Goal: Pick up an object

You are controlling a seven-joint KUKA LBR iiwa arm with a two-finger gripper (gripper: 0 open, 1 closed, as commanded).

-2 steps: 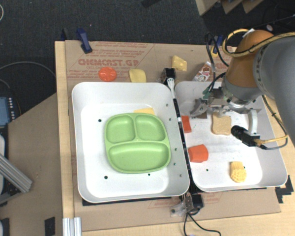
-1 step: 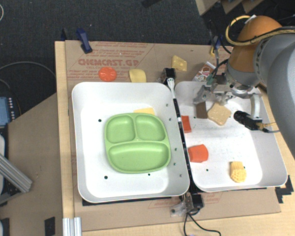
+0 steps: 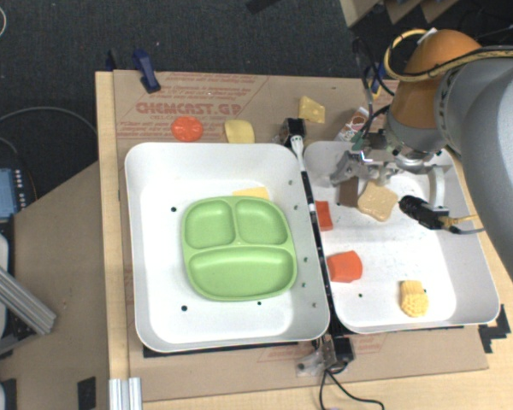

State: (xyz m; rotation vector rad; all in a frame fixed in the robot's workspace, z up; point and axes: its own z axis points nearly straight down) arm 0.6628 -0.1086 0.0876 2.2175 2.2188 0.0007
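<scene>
Arm: grey arm with orange band reaches in over the right white bin [image 3: 462, 314].
Claw [image 3: 368, 171]: low over that bin's far left corner; state cannot be told, since the wrist hides the tips.
Nearest object: tan, bread-like foam slice [image 3: 378, 202], just beside the claw, lying tilted on the bin floor; a dark brown piece [image 3: 349, 195] touches its left edge.
Handling (judgement): looks light, soft, slightly compressible; grip across its short sides, clear of the brown piece.
Other contents: orange block [image 3: 345, 266], small orange-red strip [image 3: 323, 215], yellow corn piece [image 3: 414, 298].
Left white bin [image 3: 154, 306]: green divided plastic tray [image 3: 238, 248].
Risk: slice may tip or slide away.
</scene>
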